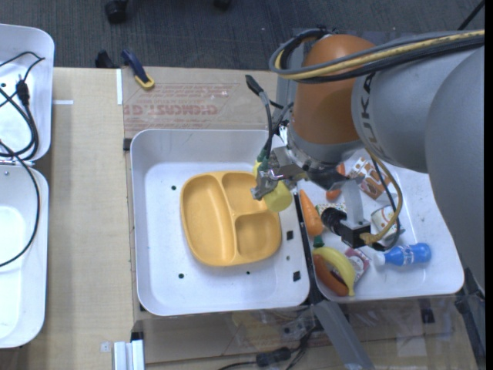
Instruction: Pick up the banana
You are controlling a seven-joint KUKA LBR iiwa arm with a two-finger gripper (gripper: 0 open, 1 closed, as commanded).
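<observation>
The banana (pixel 337 264), yellow with dark ends, lies in the right bin (pixel 443 280) near its front-left corner, resting against a red object (pixel 333 283). My gripper (pixel 267 182) hangs over the wall between the two bins, well up and to the left of the banana. It is shut on a rounded yellow-green object (pixel 280 198), which shows on both sides of the fingers. The banana lies free, apart from the gripper.
A yellow divided plate (pixel 202 230) sits in the left bin (pixel 154 284). In the right bin lie an orange carrot (pixel 311 214), a blue-capped bottle (pixel 407 255) and small packets (pixel 370 177). The grey arm (pixel 400 106) covers the right bin's far part.
</observation>
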